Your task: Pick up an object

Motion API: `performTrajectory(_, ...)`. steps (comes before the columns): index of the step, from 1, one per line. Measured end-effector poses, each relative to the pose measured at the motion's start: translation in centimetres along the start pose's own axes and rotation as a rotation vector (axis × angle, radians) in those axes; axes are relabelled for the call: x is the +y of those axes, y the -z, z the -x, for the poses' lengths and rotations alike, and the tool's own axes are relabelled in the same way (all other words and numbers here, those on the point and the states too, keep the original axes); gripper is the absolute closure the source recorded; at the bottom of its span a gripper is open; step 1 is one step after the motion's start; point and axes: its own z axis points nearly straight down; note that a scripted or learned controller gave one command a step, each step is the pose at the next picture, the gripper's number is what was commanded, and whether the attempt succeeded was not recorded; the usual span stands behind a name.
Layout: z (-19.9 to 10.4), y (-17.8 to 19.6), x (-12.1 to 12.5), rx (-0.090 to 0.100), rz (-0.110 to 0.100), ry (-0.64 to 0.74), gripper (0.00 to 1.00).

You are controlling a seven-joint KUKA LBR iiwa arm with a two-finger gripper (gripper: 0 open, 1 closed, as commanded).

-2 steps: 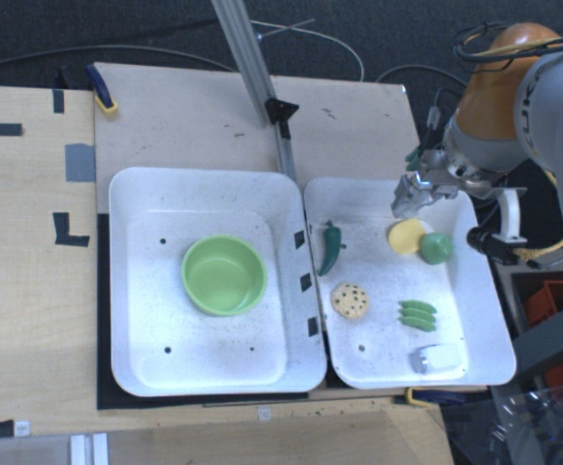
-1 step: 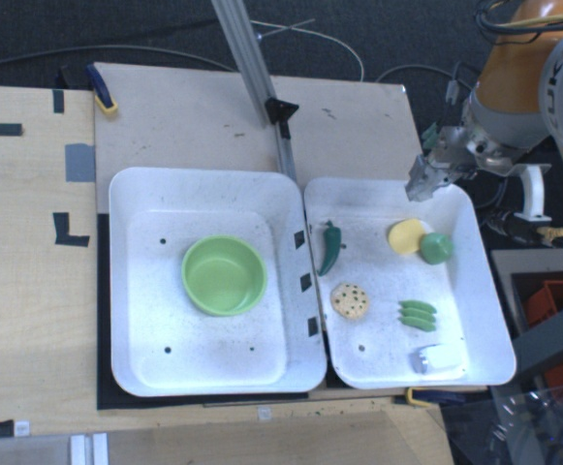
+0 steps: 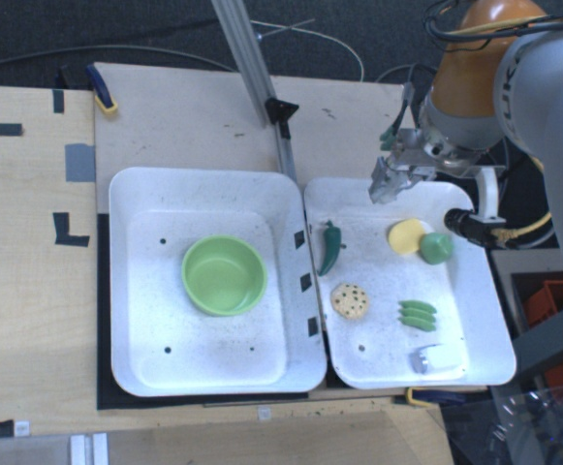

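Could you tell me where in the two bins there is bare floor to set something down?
Left bin: free all around the green bowl. Right bin: crowded with the pepper, cookie and yellow piece; a bare patch lies between them, another below the cookie.

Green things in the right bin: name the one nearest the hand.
The small green round piece touching the yellow object, nearest the hand. The green pepper by the divider and the ridged pea pod lie farther off.

no readable text, labels or numbers anywhere
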Motion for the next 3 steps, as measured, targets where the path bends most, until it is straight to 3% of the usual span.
performTrajectory(2,-9.7,-0.6,-0.2,0.001,0.0,0.001,1.0)
performTrajectory(3,-15.5,-0.7,1.6,0.001,0.002,0.002,1.0)
